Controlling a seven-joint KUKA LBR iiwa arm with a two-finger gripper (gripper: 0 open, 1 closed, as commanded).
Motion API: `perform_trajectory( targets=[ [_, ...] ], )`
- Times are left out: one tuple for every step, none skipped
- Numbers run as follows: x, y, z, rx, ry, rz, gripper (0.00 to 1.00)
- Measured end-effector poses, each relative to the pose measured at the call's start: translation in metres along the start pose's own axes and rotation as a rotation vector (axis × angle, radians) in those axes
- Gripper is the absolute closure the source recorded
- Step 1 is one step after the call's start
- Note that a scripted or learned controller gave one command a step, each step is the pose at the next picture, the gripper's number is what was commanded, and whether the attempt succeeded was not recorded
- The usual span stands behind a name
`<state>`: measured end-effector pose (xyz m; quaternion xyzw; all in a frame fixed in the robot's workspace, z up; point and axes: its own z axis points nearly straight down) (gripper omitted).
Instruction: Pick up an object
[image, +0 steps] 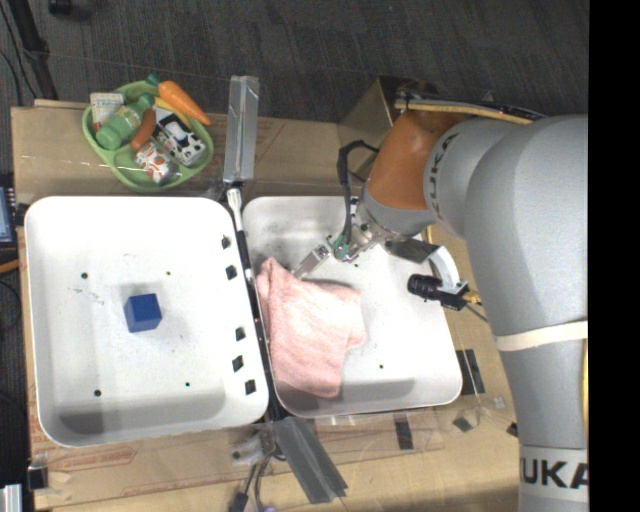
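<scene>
A pink cloth (308, 325) lies crumpled in the right bin (420, 385), against its left wall. The gripper (318, 256) hangs just above the cloth's upper edge; whether it is open or closed cannot be told, and no cloth shows in it. A blue cube (143, 312) sits in the left bin (60, 400). A green bowl (120, 172) of toy food stands behind that bin.
</scene>
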<state>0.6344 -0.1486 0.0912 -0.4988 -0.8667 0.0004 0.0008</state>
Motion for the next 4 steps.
perform_trajectory(
  targets=[
    [0.011, -0.045, -0.004, 0.000, 0.000, -0.020, 0.00],
    [0.003, -0.099, 0.000, 0.000, 0.000, 0.015, 0.00],
    [0.016, -0.150, -0.001, -0.002, -0.001, 0.019, 0.00],
    [0.092, -0.085, 0.001, 0.002, 0.000, 0.033, 0.00]
  ],
)
